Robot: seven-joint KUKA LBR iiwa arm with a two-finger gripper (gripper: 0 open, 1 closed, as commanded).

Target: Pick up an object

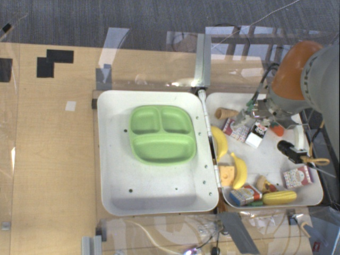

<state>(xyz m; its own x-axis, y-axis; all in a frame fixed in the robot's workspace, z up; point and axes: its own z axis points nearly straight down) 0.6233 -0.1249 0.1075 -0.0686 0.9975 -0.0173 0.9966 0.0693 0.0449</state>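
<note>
My gripper (256,122) hangs low over the back middle of the right bin (313,198), with the grey arm and its orange band (296,70) reaching in from the right. Just left of the gripper lies a red and white packet (237,129), and a brown cone (227,113) lies beyond that. I see nothing held in the gripper. Two bananas (219,142) (240,170) lie along the bin's left side, with a cheese wedge (227,175) between them.
The left bin (114,195) holds a green divided plate (161,133). At the right bin's front lie a small carton (244,195), a yellow oblong item (279,197) and a red and white carton (296,177). A metal divider (204,97) separates the bins.
</note>
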